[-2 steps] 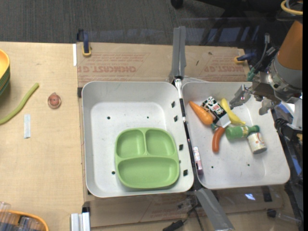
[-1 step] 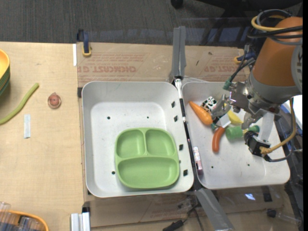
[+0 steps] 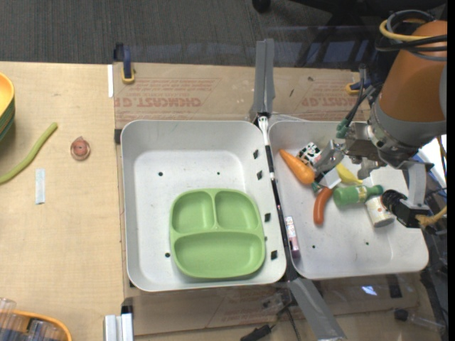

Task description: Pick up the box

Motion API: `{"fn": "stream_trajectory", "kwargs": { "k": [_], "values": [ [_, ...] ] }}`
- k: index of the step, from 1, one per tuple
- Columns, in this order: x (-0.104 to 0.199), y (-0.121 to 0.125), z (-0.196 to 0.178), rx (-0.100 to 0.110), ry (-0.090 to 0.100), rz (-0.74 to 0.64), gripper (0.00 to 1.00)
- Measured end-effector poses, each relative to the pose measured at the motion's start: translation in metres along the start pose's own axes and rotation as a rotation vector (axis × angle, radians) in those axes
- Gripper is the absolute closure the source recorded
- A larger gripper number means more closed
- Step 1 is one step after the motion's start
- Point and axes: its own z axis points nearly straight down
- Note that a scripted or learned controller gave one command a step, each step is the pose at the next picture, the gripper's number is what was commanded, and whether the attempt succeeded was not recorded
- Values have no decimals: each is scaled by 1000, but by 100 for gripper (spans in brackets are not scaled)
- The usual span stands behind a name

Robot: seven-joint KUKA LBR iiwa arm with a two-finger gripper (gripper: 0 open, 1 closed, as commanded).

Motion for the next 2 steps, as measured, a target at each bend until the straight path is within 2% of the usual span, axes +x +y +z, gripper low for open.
{"fn": "stream_trajectory", "kwargs": {
  "k": [1,2],
  "values": [
    [9,-37,69,3,1,-198,0],
    [5,67,68,-3,0,-445,0]
  ]
}}
